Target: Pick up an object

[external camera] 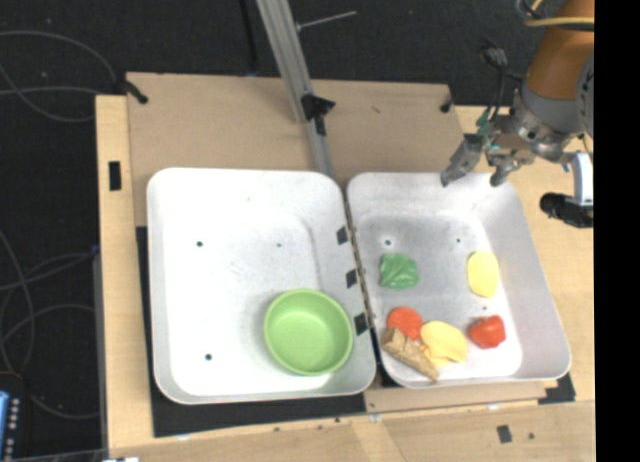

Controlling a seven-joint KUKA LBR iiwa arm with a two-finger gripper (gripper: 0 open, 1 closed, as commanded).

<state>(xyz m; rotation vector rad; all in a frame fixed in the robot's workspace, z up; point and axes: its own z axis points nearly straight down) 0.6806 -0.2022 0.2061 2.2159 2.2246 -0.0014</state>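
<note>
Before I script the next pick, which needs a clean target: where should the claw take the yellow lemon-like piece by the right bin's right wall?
Probably across its narrow middle, from straight above: the yellow piece lies alone, longer up-down in view, with space on both sides.

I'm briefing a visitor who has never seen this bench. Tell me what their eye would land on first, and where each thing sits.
The green bowl stands out first, alone near the front right corner of the left bin. Next comes the bright cluster in the right bin: a green piece, a yellow piece, and red, orange, yellow and tan items along the front. The gripper hangs open over that bin's far edge.
</note>
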